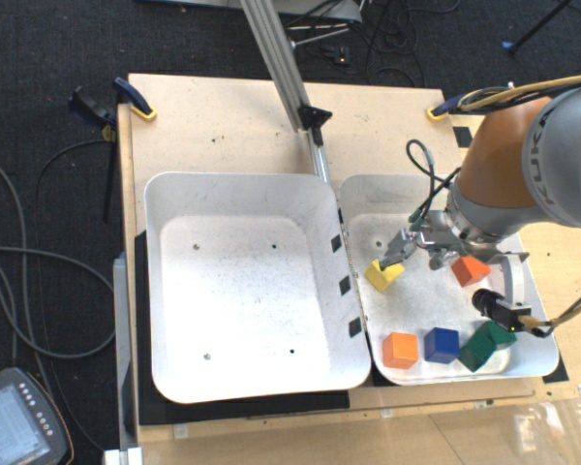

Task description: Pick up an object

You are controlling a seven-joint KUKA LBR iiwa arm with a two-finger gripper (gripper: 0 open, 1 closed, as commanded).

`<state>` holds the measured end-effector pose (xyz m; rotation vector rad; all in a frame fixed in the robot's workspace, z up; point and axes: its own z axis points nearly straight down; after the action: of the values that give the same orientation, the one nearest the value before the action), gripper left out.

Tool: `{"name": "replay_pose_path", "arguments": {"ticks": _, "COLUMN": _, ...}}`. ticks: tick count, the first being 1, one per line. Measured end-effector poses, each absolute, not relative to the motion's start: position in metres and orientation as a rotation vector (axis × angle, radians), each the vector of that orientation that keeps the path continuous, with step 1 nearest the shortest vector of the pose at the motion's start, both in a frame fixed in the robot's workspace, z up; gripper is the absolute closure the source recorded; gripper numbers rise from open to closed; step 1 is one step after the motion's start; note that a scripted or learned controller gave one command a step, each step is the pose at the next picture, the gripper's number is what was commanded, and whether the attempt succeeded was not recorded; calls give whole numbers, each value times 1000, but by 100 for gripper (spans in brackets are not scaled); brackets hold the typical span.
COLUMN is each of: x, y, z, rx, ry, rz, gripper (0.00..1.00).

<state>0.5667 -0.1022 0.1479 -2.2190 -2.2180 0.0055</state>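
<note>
In the right bin [372,223], a yellow block [384,276] lies tilted near the left wall. My gripper [399,251] hangs right at the block's upper right edge, reaching in from the grey and orange arm [508,168]. I cannot make out whether it touches the block. A red-orange block [470,270] lies just right of the gripper. Along the bin's front edge sit an orange block [400,349], a blue block [443,345] and a green block [485,346].
The left bin [153,223] stands beside the right one. A slanted metal pole [274,46] comes down from the top to the gap between the bins. Clamps [137,101] grip the bench's back corners. Cables hang from the arm over the right bin.
</note>
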Motion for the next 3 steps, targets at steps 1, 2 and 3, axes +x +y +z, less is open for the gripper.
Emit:
{"name": "replay_pose_path", "arguments": {"ticks": 1, "x": 573, "y": -102, "z": 120, "rx": -2229, "ry": -2234, "rz": -19, "gripper": 0}}
{"name": "replay_pose_path", "arguments": {"ticks": 2, "x": 574, "y": -103, "z": 131, "rx": -2236, "ry": -2233, "rz": -24, "gripper": 100}}
{"name": "replay_pose_path", "arguments": {"ticks": 3, "x": 582, "y": -104, "z": 175, "rx": -2222, "ry": -2227, "rz": -4, "gripper": 100}}
